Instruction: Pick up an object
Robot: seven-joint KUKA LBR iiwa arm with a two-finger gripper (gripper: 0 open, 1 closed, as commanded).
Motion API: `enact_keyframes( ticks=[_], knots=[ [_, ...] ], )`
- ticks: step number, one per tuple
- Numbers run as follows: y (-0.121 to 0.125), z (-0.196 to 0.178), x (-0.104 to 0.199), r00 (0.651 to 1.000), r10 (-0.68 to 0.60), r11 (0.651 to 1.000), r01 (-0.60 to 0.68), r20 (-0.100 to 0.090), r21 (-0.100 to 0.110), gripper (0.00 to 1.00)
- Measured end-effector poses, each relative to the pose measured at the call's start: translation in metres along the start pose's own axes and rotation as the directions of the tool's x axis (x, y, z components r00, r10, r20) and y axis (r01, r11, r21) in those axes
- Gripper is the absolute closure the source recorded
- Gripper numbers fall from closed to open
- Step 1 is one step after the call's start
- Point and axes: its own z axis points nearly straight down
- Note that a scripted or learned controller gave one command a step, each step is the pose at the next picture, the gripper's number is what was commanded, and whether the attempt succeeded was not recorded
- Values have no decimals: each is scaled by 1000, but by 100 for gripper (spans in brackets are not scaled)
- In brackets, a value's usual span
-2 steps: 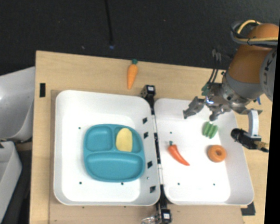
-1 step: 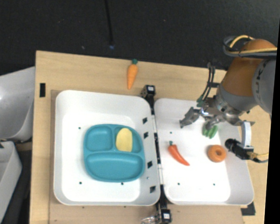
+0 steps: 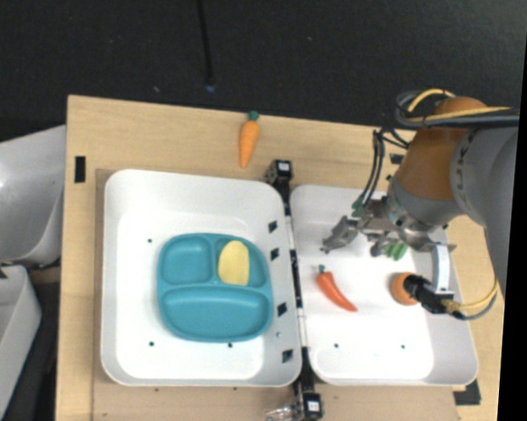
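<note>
**White bins, arm over the rt one**

Wood bench (image 3: pixel 88 128) carries two white bins side by side. At the bench's back edge, just behind the left bin (image 3: pixel 118 330), we see a toy carrot (image 3: pixel 248 140) lying on bare wood, green top pointing away from us. Centre of the left bin: a teal divided tray (image 3: pixel 211 305) w/ a yellow oval piece (image 3: pixel 234 263) in its back-right compartment.

Right bin (image 3: pixel 388 365): a red-orange chili pepper (image 3: pixel 335 291) lies near the middle, closer to the left wall. A green item (image 3: pixel 395 251) sits partly under the arm's wrist, toward the back. An orange round object (image 3: pixel 404 288) rests near the right wall, touching black hardware on the arm.

Gripper (image 3: pixel 345 232) hangs over the bin's back-left area, apart from the pepper. We cannot tell how its fingers stand; nothing shows between them.
</note>
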Motion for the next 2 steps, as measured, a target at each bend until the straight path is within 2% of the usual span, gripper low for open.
enact_keyframes(
  ticks=[1,2],
  knots=[
    [-1,44,-1,1000,2,1000,-2,0,0,0],
    [1,29,-3,1000,6,1000,-6,1,-7,100]
  ],
)
